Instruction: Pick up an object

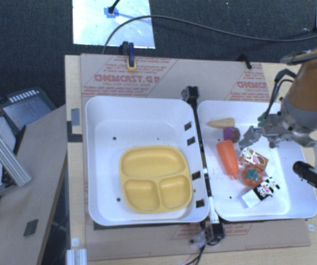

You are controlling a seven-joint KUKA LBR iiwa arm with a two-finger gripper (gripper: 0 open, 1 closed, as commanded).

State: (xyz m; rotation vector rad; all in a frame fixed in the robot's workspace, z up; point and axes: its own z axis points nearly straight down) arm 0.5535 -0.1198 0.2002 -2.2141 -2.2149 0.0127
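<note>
Camera view: end effector (253,134) above right bin (299,203).

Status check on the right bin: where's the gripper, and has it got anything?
Gripper low over right bin, nothing visibly held. Nearest: printed packet, orange carrot. Items packed close; yellow tray in left bin.

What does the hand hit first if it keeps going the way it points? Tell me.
Probably the small printed packet in the right bin. The hand points down and to the view's left, just above that packet. Depth is unclear from this slant, so it might instead brush the purple item.
</note>
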